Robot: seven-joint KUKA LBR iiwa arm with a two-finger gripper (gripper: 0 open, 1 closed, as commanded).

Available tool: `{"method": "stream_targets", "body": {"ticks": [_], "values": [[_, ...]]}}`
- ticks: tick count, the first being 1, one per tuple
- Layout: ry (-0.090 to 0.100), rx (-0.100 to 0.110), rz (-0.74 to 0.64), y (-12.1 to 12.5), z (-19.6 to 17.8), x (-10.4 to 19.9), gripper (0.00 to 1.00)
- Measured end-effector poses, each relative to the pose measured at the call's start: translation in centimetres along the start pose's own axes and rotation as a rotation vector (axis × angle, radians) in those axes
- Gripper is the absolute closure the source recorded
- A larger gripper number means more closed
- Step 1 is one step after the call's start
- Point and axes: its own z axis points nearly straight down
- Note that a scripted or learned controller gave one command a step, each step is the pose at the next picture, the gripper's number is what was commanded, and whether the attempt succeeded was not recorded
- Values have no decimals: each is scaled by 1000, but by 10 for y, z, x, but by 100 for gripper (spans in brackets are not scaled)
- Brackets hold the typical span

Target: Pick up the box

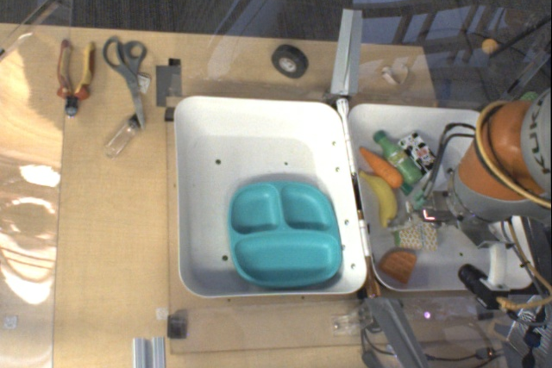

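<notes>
I am hovering the grey arm's gripper (429, 215) over the small speckled box (417, 234); jaws' state unclear, nothing lifted yet.

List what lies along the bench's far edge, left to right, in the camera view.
Pliers → scissors → small black block → roll of black tape → upright metal bar.

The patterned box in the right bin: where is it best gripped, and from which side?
Probably across its two long edges, coming straight down. The box lies flat in the right bin, so its sides are low. The banana crowds its left and a brown item sits just below; the right looks freer.
</notes>
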Motion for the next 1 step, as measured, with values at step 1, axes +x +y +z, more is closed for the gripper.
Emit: {"method": "stream_targets", "body": {"ticks": [1], "values": [[2, 15, 157, 64, -123, 54, 100]]}}
